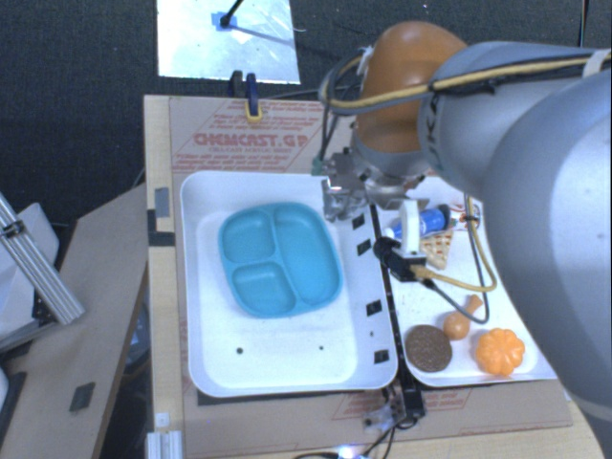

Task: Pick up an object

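Hanging over the upper end of the seam where the two bins meet, my gripper (pixel 337 197) sits just off the blue tray's (pixel 280 258) upper right corner. Whether it is open or closed I cannot tell from this angle, as my own wrist and orange band cover most of it, and I see nothing held in it.

That blue tray, with three compartments, lies in the left bin (pixel 277 357), filling much of its upper half; its compartments look bare. Below the tray the bin floor is white with a few small dark specks.

Across the seam from the tray is the right bin (pixel 435 304), partly under my arm, where the objects to pick lie. Closest to the tray is a blue and white bottle (pixel 426 223) lying on its side, with a tan waffle-patterned piece (pixel 437 249) just below it. Farther down from the tray are a small brown-orange piece (pixel 457 325), a dark brown round disc (pixel 429 348) and an orange pumpkin (pixel 500 350), close together near the bin's lower edge.
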`<state>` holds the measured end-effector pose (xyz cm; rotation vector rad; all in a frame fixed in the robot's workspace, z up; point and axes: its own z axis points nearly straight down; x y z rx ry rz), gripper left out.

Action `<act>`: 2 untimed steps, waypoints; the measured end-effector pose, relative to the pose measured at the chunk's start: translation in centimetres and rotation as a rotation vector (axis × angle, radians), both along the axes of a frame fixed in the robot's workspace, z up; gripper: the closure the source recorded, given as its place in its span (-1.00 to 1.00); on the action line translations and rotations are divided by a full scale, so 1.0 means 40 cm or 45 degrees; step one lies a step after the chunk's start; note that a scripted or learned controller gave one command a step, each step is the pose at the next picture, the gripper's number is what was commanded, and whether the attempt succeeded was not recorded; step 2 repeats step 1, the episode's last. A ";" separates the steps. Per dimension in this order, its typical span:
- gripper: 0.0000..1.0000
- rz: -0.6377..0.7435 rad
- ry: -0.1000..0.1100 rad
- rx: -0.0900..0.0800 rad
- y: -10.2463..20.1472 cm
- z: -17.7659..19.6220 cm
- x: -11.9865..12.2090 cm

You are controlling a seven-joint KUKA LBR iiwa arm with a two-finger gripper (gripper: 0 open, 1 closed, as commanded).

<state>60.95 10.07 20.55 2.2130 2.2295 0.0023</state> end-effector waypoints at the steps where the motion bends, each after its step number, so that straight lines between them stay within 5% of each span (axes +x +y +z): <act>1: -1.00 -0.003 0.001 0.000 -0.004 0.000 0.000; 2: -1.00 -0.003 0.001 0.000 -0.004 0.000 0.000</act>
